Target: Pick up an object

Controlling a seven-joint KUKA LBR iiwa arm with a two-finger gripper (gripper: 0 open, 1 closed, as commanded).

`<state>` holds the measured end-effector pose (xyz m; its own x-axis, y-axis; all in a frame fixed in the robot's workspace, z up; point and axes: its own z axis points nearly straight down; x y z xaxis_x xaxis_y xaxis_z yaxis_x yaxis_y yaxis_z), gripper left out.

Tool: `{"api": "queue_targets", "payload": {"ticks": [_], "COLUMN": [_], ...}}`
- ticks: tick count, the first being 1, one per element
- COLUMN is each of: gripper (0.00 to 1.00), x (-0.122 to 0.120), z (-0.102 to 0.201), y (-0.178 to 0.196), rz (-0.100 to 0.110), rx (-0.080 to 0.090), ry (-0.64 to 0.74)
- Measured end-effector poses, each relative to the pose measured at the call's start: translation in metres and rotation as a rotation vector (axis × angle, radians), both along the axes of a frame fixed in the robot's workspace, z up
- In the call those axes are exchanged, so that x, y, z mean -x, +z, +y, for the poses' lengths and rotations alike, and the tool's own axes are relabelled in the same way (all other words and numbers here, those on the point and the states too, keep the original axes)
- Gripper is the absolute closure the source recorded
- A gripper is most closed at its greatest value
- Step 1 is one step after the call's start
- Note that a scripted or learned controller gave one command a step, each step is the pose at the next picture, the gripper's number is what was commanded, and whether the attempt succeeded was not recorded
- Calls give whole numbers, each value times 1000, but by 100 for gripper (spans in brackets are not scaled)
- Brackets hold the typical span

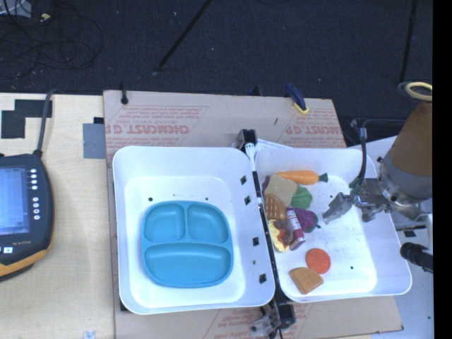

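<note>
Camera view | pincer (337,208) metal, grip unclear | carrot (299,177) tapered | divided plate (188,244) smooth blue

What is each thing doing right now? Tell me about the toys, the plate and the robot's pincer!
pincer: over the right bin, holding nothing
blue plate: flat in the left bin, nothing on it
carrot: lying on its side
toy pile: heaped by the divider
red disc: lying flat, apart from the pile
</note>
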<state>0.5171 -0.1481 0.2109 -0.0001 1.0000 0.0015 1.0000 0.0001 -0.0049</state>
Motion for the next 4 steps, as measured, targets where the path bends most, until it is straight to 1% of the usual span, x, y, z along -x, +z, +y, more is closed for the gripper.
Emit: {"api": "queue_targets", "payload": {"ticks": [1,2,3,4], "gripper": [0,0,0,100], "x": [-51,-54,-47,-50], "z": [43,32,52,49], "y": [-48,-88,-119,-105], "rz": [-1,-6,-14,-22], "rx": [0,2,5,9], "ry": [4,0,-1,-6]}}
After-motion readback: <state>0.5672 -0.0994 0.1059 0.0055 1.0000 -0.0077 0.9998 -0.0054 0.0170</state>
